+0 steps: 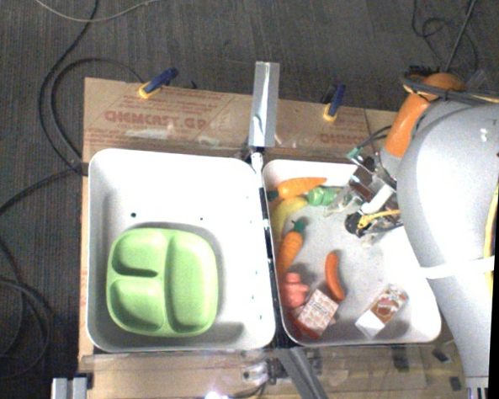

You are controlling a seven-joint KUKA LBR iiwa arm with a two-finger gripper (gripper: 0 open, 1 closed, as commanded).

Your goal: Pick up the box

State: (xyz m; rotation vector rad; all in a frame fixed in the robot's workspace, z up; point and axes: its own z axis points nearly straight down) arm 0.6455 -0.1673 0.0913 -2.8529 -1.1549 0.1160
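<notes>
Nothing lifted yet. Gripper (360, 211) hovering high in the right bin (431, 332), finger state impossible to tell. Box (383, 310) lying untouched, well below the gripper, near the bin's front rim.

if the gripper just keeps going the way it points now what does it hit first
Likely the bare floor of the right bin. The gripper seems to point down and leftward; the sausage lies just beyond. Depth is unclear from this single view.
</notes>
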